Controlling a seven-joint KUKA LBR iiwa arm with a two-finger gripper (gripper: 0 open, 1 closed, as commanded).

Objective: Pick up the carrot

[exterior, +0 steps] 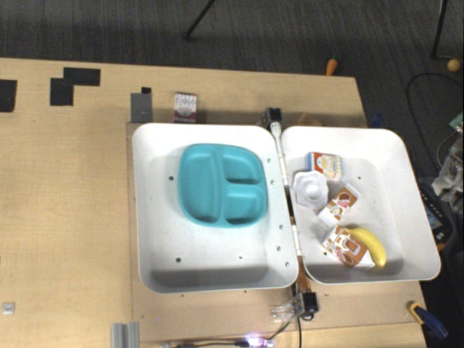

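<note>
Gripper: can't tell how open it is or whether it has hold of anything. Landmark is the teal tray (pixel 221 185), sitting in the left bin (pixel 145 194). The right bin (pixel 406 194) beside it holds a small carton (pixel 324 165), a white cup (pixel 312 189), two snack packets (pixel 341 203) and a banana (pixel 368 243). Carrot: can't place it for sure. There's a small orange thing (pixel 331 67) on the carpet, past the bench edge, far right of the tray; can't tell what it is.

Small pale grey shape (pixel 451 171) at the far right edge of the camera view, about mid-height, cut off by the frame, possibly part of the arm, pose too unclear to tell
</note>
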